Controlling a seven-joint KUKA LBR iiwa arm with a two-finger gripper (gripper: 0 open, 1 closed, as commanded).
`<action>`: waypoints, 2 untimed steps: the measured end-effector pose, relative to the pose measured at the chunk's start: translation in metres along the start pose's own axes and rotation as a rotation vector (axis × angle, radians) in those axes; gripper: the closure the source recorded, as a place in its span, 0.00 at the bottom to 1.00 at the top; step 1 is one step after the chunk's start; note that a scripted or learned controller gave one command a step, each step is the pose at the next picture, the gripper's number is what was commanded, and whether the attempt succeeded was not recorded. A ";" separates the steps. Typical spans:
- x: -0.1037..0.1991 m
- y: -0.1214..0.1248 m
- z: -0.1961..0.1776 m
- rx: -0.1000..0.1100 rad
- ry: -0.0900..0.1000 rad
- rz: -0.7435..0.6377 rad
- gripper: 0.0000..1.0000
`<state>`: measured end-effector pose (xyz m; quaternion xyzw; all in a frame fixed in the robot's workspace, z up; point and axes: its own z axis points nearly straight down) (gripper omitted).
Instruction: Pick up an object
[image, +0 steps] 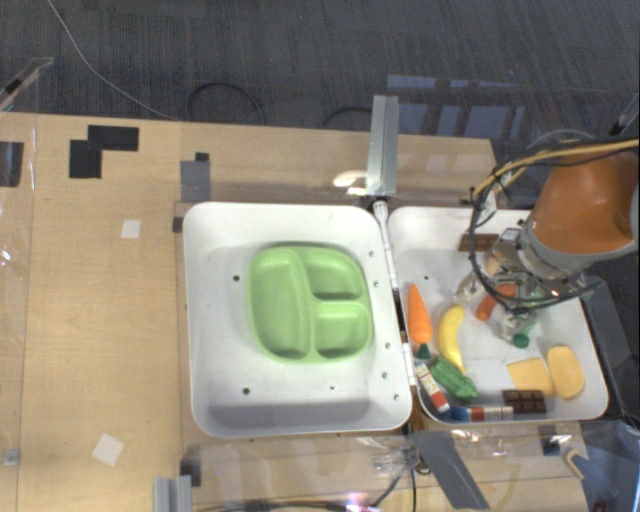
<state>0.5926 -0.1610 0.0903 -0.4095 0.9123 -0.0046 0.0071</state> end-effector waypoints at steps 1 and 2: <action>-0.007 -0.002 -0.015 0.010 -0.014 0.000 1.00; 0.032 0.080 -0.004 0.006 -0.005 0.304 1.00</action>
